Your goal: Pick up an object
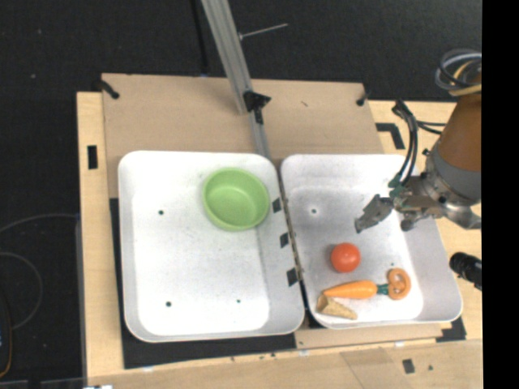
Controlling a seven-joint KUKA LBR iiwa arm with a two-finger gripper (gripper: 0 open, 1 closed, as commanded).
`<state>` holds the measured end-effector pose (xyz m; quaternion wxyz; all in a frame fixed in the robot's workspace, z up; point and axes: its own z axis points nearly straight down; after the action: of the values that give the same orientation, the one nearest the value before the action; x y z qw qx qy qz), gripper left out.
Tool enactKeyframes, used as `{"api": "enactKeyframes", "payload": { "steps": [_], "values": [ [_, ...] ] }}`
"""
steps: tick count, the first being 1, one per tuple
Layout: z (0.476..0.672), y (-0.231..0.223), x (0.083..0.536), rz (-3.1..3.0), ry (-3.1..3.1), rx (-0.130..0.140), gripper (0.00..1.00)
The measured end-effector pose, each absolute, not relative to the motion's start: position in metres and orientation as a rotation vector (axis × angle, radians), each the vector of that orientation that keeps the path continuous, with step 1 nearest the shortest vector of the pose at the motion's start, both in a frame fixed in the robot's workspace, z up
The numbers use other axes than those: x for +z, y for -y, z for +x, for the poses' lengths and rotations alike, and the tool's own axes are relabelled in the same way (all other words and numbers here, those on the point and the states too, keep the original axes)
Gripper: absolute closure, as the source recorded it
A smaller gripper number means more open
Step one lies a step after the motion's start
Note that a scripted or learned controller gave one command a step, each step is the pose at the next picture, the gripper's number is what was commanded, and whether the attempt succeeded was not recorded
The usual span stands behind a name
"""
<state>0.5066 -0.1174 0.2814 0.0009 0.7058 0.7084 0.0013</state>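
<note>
Orange and pale, the nearest things lie along the front wall of the right bin [422,310]: a tan wedge [336,307] at the front left, a carrot [351,290] just behind it with its long axis running left to right, and a small orange ring [397,284] touching the carrot's right end. Behind the carrot, apart from it, sits a red tomato [345,257], the likeliest target. Farther back and to the right of the tomato hangs the gripper [389,215], its two fingers spread with nothing between them; one fingertip [369,217] points toward the tomato. From the fingers the tomato therefore lies forward and slightly left, a short descent away by this judgement. Left of the tomato, in the left bin [162,298], a green bowl [236,199] rests near the back wall.
</note>
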Motion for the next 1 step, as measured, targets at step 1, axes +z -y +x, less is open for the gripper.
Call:
{"api": "enactKeyframes", "payload": {
  "steps": [1],
  "values": [
    [0.5066, 0.1176, 0.2814, 2.217, -2.222, 0.005, 0.0]
  ]
}}
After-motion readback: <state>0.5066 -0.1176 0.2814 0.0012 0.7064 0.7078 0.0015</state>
